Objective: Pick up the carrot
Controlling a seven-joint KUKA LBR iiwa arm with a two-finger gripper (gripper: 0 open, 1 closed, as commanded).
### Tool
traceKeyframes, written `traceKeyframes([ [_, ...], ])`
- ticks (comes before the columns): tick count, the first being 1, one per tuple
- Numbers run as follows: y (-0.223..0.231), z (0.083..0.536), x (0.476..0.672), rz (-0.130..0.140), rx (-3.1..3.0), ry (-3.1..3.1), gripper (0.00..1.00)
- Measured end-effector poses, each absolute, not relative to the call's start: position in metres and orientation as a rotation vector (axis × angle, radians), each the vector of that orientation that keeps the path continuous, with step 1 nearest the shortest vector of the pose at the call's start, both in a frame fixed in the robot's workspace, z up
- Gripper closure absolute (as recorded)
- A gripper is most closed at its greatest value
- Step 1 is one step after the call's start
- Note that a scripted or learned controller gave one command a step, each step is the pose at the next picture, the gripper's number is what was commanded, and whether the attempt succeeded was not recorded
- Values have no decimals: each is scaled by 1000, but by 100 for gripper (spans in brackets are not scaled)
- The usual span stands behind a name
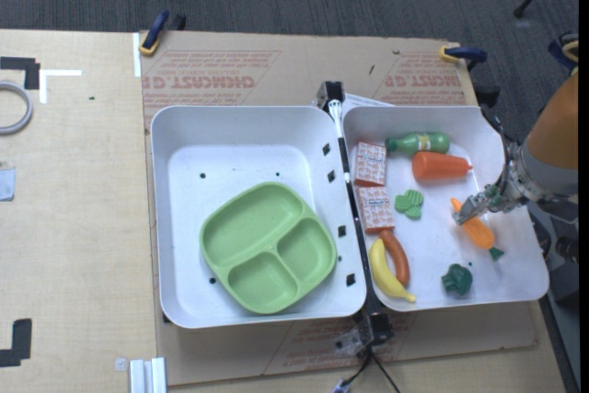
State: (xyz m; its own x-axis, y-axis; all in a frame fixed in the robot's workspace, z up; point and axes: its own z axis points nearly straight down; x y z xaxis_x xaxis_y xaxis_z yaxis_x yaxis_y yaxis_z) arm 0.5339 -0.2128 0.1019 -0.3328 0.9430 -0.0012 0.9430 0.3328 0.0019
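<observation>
The small carrot [479,233] lies in the right bin [515,285], near its right wall, not yet lifted. The pincer [471,209] sits low right at the carrot's upper end, touching or nearly so; contact is likely, a grasp unproven. Its tips blur into the carrot, so I cannot tell how far it is open. Farther back lies a larger orange vegetable [440,166].

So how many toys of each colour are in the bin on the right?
Green: 3, the bottle, the leafy piece and the broccoli
Orange: 2, the big carrot and the small carrot by the hand
Red and white: 2 boxes
Yellow: 1 banana
Red-orange: 1 sausage
Total: 9
</observation>
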Motion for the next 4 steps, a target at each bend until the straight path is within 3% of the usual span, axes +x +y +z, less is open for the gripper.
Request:
traceKeyframes([
  [1, -177, 92, 546, 0, 1363, 2830, 100],
  [2, -125, 93, 504, 1, 1052, 2959, 100],
  [3, -125, 93, 504, 1, 1051, 2958, 0],
  [4, -97, 94, 481, -6, 1048, 2948, 0],
])
